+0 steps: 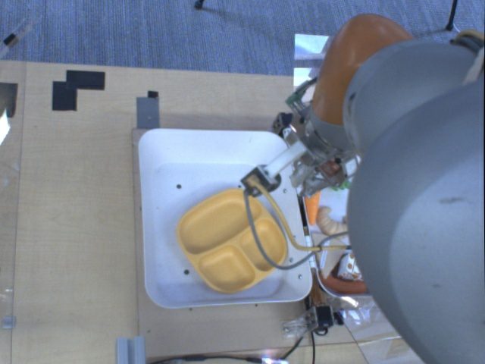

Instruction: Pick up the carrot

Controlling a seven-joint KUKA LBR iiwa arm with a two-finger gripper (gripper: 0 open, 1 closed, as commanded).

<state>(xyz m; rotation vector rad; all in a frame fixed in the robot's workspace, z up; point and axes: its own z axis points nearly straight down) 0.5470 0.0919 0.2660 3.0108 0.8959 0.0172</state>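
The carrot shows as a small orange piece at the left edge of the right bin, mostly hidden under the arm. My gripper hangs directly above it, just past the wall between the two bins. The wrist hardware and the large grey arm body cover most of it and of the right bin.
A yellow divided plate lies in the left bin, with a grey cable looping over it. In the right bin a pale curved item and a red-brown item lie near the carrot.
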